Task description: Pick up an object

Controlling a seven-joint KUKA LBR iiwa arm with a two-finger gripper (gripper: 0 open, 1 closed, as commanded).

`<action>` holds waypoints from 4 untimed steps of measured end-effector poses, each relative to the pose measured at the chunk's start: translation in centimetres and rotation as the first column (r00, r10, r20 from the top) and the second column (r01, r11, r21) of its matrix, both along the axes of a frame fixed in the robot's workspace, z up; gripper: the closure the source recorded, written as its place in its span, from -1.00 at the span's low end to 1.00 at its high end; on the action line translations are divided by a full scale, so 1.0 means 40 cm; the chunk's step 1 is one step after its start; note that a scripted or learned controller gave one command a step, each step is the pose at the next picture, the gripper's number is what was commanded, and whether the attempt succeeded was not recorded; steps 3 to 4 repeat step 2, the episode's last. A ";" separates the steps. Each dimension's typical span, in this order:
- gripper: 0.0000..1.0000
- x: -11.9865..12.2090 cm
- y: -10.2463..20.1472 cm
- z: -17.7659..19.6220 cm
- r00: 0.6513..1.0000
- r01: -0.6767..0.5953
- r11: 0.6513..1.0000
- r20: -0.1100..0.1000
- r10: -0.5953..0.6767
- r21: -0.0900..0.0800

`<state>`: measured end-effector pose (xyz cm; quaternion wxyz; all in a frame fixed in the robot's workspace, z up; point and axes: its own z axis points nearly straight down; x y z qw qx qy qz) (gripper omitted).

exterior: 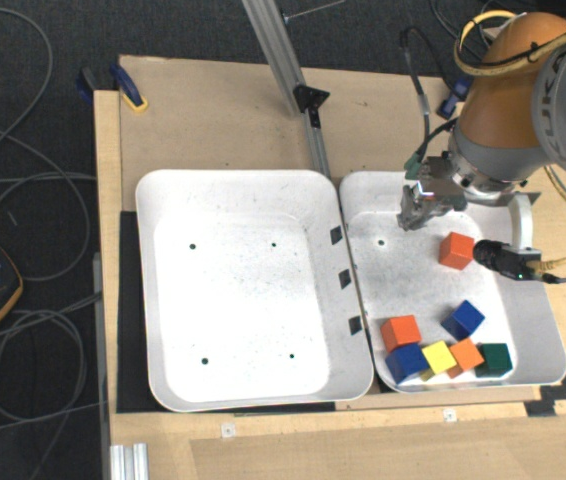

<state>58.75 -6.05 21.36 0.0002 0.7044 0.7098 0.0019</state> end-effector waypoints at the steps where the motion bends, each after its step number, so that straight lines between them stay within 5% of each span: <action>1: 1.00 0.023 0.117 -0.006 1.000 0.001 1.000 -0.001 -0.001 0.000; 2: 1.00 0.046 0.247 0.035 1.000 0.000 1.000 0.000 0.000 0.000; 4: 1.00 0.046 0.247 0.035 1.000 0.000 1.000 0.000 0.000 0.000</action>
